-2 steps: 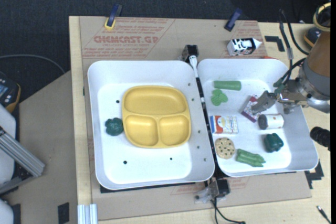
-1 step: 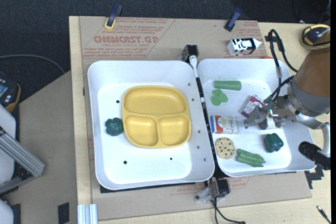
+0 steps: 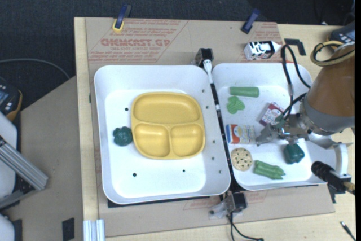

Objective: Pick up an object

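Note:
The right bin [image 3: 223, 79] holds several small objects: a green cylinder [image 3: 243, 91], a light green leafy piece [image 3: 235, 104], a red and white wrapper [image 3: 272, 114], a flat white, orange and blue packet [image 3: 241, 133], a round cookie [image 3: 241, 158], a long green vegetable [image 3: 268, 170] and a dark green lump [image 3: 293, 153]. My gripper [image 3: 269, 134] is low in this bin, reaching in from the right. It sits just below the wrapper, right of the packet and up-left of the dark green lump. The arm hides part of the bin's right side.
The left bin [image 3: 107, 121] carries a yellow divided plate [image 3: 167, 124], with a dark green broccoli-like piece [image 3: 122, 136] beside it on the left. A black and white object [image 3: 262, 49] lies on the bench behind the right bin. Black cables run near the arm.

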Motion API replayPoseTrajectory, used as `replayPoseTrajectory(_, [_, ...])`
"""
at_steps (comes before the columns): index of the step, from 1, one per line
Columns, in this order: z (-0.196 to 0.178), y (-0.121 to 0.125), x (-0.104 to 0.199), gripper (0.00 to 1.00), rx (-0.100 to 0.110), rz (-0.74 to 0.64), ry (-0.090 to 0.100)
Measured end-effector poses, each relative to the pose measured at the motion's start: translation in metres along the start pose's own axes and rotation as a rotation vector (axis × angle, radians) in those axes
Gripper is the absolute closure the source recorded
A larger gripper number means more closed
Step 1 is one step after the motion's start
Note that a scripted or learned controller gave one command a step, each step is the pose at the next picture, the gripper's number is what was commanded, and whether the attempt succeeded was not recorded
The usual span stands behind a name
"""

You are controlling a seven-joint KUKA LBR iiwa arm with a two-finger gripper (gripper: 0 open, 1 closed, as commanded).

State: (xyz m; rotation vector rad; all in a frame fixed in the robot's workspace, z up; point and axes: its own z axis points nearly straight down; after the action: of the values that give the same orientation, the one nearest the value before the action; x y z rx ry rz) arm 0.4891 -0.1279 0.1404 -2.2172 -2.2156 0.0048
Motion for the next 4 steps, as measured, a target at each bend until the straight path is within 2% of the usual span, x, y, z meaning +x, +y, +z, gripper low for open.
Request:
replayPoseTrajectory(1, [0.053,0.0,0.001,0.0,-0.003,0.001,-0.001])
replayPoseTrajectory(2, [0.04,0.001,0.0,1.0,-0.009,0.001,-0.003])
replayPoseTrajectory(3, [-0.013,0.012,0.004,1.0,-0.015,-0.002,-0.005])
replayPoseTrajectory(4, [-0.072,0.006,0.0,1.0,-0.013,-0.001,-0.005])
